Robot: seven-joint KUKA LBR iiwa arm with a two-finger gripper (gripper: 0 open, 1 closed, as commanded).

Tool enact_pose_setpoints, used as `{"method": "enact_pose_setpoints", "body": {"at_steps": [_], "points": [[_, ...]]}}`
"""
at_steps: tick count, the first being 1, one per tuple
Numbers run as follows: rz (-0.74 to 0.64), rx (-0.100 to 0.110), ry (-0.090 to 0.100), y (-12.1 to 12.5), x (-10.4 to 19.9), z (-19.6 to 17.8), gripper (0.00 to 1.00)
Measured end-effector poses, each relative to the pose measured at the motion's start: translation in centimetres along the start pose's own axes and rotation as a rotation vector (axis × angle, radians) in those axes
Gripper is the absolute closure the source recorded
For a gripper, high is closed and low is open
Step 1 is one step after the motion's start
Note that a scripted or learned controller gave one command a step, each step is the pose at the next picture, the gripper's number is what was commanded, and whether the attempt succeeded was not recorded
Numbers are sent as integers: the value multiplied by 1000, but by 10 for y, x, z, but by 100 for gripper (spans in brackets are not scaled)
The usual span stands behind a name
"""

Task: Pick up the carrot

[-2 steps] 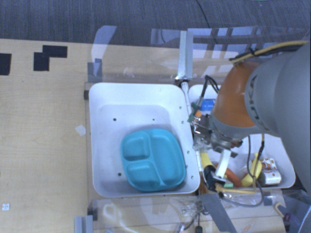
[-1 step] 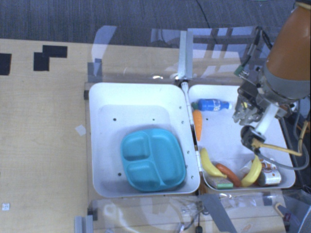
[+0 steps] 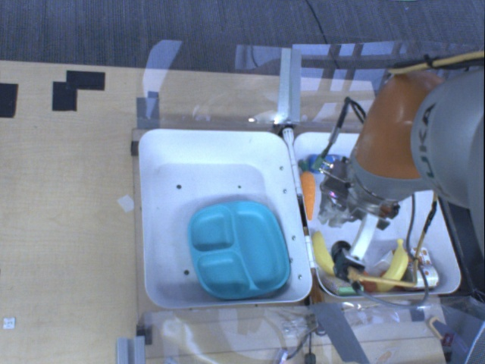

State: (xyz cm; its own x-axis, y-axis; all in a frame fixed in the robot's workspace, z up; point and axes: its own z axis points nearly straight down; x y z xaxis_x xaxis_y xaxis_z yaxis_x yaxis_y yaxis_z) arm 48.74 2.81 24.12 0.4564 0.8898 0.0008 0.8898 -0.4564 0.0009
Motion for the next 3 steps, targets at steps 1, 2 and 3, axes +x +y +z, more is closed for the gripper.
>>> {"method": "enact_pose_setpoints", "body": {"at_steps": [1, 2, 3], "points": [[-106, 1, 0, -13, 24, 1, 100], [217, 2, -1, -6, 9, 58, 100], [4, -2, 1, 63, 34, -49, 100]]}}
